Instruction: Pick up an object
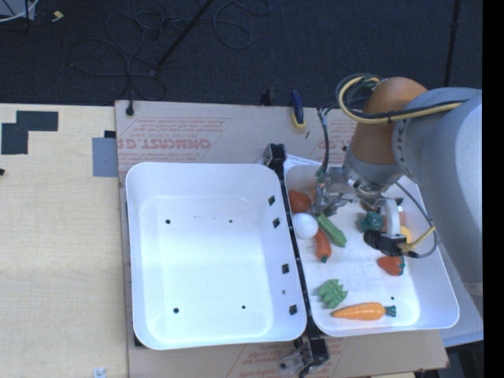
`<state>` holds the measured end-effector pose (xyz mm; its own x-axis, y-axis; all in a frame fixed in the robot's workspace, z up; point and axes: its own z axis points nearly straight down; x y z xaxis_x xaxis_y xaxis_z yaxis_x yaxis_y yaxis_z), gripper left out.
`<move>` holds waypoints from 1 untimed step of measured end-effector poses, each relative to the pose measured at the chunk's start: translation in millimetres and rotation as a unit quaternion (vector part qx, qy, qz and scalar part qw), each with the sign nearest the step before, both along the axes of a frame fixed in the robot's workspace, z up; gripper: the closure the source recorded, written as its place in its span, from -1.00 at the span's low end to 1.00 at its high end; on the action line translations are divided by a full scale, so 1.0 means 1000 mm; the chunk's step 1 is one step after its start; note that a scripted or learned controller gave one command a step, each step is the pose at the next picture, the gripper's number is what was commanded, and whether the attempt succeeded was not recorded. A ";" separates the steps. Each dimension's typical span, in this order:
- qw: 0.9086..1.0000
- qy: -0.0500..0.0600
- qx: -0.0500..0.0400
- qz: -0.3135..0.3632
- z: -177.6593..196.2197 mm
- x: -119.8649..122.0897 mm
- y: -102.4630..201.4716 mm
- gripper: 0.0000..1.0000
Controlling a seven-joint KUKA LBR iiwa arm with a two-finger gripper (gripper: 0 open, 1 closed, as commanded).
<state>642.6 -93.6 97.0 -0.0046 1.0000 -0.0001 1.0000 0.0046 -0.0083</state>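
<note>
Two white bins sit side by side on my table, and my pincer (332,203) hangs low in the right bin (429,309), near its upper left corner, just above the white egg (305,226), the green pod (331,231) and the small red-orange piece (323,246). Whether it is open or closed I cannot tell from this angle. Nearer the front wall lie an orange carrot (361,312) and a green leafy piece (331,292), while the left bin (150,187) holds nothing I can see.
</note>
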 end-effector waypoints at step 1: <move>1.000 0.001 0.000 0.001 0.010 0.000 -0.001 1.00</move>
<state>642.2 -94.2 106.7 -0.0059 1.0000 -0.0002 0.9999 0.0059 -0.0105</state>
